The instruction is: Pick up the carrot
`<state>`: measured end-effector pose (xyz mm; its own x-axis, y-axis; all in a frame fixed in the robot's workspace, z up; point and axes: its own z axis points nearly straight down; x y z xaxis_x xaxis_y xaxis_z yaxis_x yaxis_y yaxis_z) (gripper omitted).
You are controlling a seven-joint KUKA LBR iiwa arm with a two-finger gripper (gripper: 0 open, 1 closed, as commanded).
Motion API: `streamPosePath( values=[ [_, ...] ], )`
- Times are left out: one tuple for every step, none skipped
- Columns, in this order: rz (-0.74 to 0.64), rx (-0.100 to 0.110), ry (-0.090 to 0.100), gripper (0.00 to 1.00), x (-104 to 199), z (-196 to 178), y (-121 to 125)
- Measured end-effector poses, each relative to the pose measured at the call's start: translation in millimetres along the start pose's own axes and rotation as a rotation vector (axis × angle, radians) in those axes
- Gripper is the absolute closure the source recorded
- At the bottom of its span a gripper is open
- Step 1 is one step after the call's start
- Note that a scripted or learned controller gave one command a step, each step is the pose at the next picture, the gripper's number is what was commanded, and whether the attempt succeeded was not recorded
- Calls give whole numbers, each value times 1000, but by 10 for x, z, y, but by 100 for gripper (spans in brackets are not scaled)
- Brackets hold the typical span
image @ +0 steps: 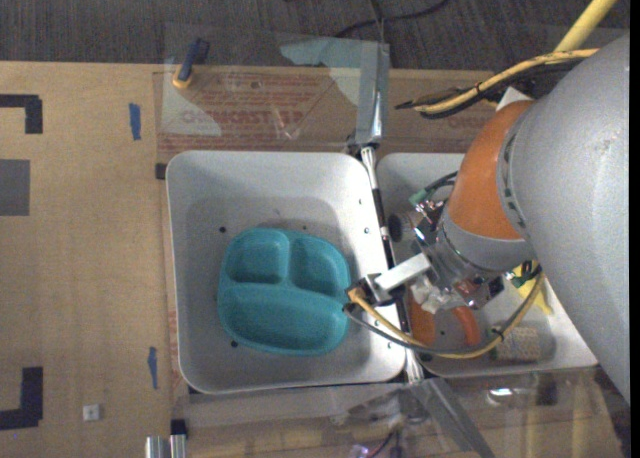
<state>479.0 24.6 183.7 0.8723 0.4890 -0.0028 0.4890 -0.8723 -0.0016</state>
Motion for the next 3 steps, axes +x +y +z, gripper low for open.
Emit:
streamPosePath(
  values=[
    [305,1,-1,100,98,1,-188],
    [-205,3,-2,100,99,2,-194],
    [260,0,0,100,245,-1,-66]
  ],
)
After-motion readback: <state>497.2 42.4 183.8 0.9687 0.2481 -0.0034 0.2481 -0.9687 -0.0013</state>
